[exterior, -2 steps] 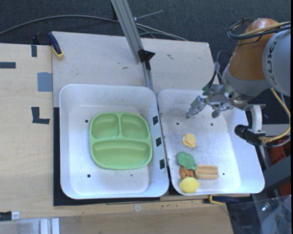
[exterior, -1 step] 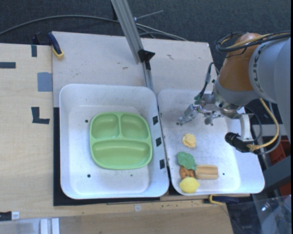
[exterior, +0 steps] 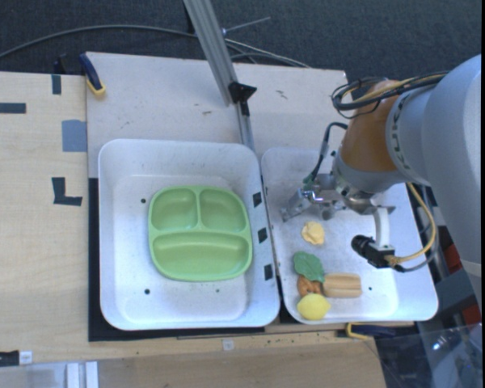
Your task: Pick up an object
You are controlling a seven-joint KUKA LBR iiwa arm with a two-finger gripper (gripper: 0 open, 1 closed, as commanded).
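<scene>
Two white bins side by side on tabletop, arm reaching in from right.

Left bin: green divided plate near centre. Right bin: hand low over upper part, just above pale yellow piece; near front edge, clustered close, green leaf, orange bit, tan roll, lemon. Grey arm with orange band above right bin.

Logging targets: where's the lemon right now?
In the right bin, near its front edge, the lemon touches the carrot and sits beside the bread roll.
</scene>
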